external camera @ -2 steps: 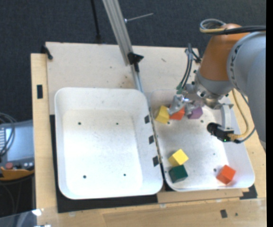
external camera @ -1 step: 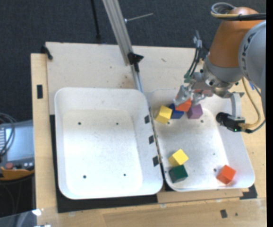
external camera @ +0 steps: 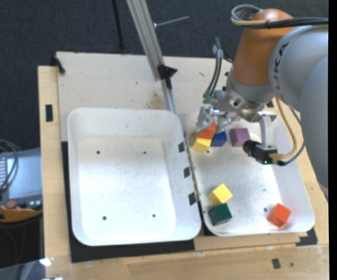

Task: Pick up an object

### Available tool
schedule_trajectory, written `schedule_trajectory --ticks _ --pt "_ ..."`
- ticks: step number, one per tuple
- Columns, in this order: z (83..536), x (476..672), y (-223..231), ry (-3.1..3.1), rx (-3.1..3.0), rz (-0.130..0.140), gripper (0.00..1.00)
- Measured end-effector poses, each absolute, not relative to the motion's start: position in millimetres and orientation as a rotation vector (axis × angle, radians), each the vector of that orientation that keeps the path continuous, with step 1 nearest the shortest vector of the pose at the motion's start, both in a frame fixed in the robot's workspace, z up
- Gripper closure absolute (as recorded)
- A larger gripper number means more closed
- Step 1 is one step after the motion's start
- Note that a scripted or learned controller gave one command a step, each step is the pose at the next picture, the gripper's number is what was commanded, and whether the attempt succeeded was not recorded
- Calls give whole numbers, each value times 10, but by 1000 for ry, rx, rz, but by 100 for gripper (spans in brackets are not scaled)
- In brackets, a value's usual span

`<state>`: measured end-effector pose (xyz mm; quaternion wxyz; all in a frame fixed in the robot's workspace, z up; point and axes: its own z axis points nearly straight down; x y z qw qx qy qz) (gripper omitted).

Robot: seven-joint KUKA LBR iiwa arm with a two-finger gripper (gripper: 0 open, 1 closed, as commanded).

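At the right bin's far end: your gripper (external camera: 210,120) hung low over a tight cluster of blocks, close to the wall shared with the left bin (external camera: 127,174).
Arm: the grey arm with its orange band (external camera: 256,51) came down steeply from the right, and its wrist hid much of what lay under it.
Fingers: you could not tell from this slant whether they stood apart or together; the metal parts blurred into the blocks below.
Nearest target: an orange-and-yellow block (external camera: 203,141) sat just beneath the gripper, tilted, with a blue block (external camera: 219,139) touching or just beside it and a purple block (external camera: 239,136) a little further right.
Held or not: nothing was visibly clamped, so you should have treated the block as lying in the right bin (external camera: 256,179).
How to do it well: you needed the gripper centred on one block alone, since the blue neighbour could jam or be dragged along; squaring up to the tilted faces would have helped.
Risk: the shared wall left little room on that side.
Easier options: a yellow block (external camera: 220,193) touching a green block (external camera: 220,214), and a lone orange block (external camera: 279,214) near the front corner, stood well apart from the cluster.
Table: the table (external camera: 98,80) carried both bins.
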<state>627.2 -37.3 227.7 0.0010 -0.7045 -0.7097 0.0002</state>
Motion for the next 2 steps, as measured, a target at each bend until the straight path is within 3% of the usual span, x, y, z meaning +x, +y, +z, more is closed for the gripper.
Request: schedule_trajectory --ticks 2 --pt "2408 6050 521 -2226 -2206 2 100"
